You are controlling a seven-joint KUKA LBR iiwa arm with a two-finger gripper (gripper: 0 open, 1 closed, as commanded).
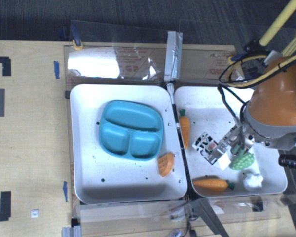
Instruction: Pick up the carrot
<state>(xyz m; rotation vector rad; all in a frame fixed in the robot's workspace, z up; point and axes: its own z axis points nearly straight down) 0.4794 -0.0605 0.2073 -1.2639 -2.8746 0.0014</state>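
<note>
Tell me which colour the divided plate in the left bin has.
The divided plate is light blue, clearest in the camera view, inside the left bin.

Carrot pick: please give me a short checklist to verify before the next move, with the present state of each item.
1. Target in view: two carrots in the right bin, one by the divider, one at the front: ok.
2. Which one is meant: cannot tell.
3. Gripper over a carrot: not ok, it is between them.
4. Carrot between fingers: not ok.
5. Green toy apart from the front carrot: ok.
</note>
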